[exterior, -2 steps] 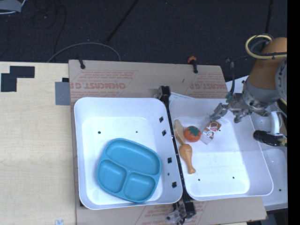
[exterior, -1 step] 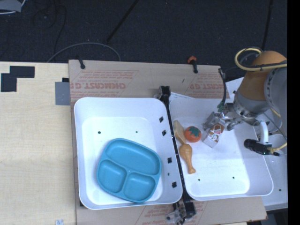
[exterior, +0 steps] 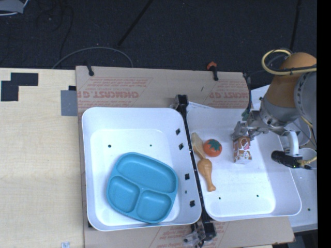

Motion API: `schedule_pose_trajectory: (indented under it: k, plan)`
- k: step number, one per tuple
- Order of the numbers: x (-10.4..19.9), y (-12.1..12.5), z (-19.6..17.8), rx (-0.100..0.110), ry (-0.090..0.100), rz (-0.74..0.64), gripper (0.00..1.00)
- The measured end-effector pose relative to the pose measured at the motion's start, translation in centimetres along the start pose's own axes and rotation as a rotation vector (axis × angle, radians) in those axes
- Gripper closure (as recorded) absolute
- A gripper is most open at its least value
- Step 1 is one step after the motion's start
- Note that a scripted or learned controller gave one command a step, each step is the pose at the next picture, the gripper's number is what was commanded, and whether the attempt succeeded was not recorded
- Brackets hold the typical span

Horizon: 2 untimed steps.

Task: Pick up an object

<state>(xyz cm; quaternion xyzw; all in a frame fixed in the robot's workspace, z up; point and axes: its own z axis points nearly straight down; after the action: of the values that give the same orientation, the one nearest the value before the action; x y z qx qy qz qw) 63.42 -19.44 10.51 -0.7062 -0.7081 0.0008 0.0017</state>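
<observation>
**Gripper down on the packet in the right bin**

You have the arm (exterior: 289, 87) reaching in from the right, its orange band uppermost, with the gripper (exterior: 243, 133) lowered into the right bin (exterior: 269, 190). Directly under the gripper you can see a small brown and white packet (exterior: 242, 151), standing roughly upright near the middle of that bin. The gripper meets the top of the packet, but you cannot tell from this slant whether the fingers are apart or closed on it; the grey wrist hardware blurs into the packet's top edge.

To the left of the packet, apart from it, you will find an orange-red tomato-like ball (exterior: 212, 148). Touching its left side lies a pale yellow elongated piece (exterior: 197, 143), up against the divider between the bins. Just below the ball sits a tan drumstick-shaped toy (exterior: 207, 173), angled with its narrow end toward the bottom right.

In the left bin (exterior: 103, 128) you have a blue divided plate (exterior: 141, 187) with three compartments, lying flat in the lower half. Both bins rest on a cardboard sheet (exterior: 155, 89) on the counter (exterior: 36, 159).
</observation>
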Motion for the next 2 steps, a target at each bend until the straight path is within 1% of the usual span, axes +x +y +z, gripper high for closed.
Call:
schedule_pose_trajectory:
  k: [1, 2]
  plan:
    - [0.8, 0.3, -4.7, -0.004, -0.001, 0.001, 1.00]
    - [0.7, 0.3, -10.0, -0.007, -0.002, 0.000, 1.00]
